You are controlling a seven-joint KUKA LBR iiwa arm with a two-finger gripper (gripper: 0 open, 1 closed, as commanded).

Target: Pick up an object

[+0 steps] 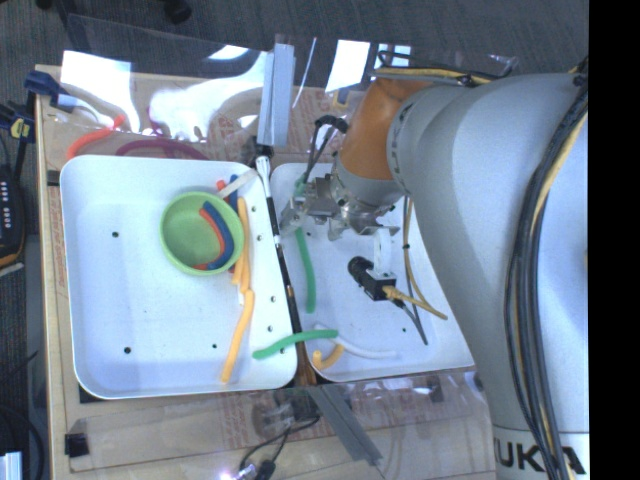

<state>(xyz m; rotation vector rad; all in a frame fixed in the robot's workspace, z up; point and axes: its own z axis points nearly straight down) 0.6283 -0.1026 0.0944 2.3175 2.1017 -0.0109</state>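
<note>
**Slanted overhead view of the tabletop and both bins, read left to right.** A pale wooden tabletop carries two shallow, smooth white plastic bins with rounded corners.

- **Left bin:** The left bin holds a round green bowl towards its far right. Curved blue and red pieces lie inside the bowl, their full shape hidden by its wall. Right of the bowl, slim orange sticks run near-to-far along the bin's right side. A short white stick lies at the bowl's far edge.
- **Adjoining rims:** A flexible green strip lies across the adjoining rims at the near end, with one end in each bin.
- **Right bin:** In the right bin, a thin, slightly bent green rod lies near-to-far along the left wall. Its far end sits just beside the gripper. At the near wall lie a curled orange piece and a curved white tube; the tube is hard to separate from the white floor.
- **Gripper and arm:** The gripper, a cluster of bare metal parts, hangs over the far left of the right bin. Whether its jaws are spread or pressed together cannot be told. To its right, the orange band leads to the smooth grey arm. The arm covers the bin's right side and is cut off at the right and near edges.
</note>
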